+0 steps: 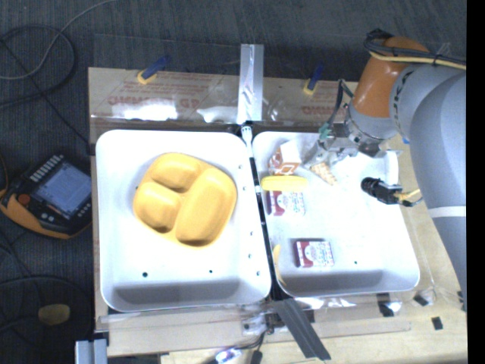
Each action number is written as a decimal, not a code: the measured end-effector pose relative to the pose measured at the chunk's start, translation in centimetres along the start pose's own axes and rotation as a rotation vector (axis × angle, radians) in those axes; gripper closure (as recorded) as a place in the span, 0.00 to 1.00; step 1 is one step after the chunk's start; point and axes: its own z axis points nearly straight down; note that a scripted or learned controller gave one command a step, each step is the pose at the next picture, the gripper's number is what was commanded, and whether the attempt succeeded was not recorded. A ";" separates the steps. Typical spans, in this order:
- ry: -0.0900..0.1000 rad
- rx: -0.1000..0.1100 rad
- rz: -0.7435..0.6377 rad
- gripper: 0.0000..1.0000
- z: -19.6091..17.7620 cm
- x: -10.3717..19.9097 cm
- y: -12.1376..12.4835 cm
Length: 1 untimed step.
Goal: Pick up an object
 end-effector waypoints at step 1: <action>0.004 0.010 -0.037 1.00 -8.6 6.6 -6.7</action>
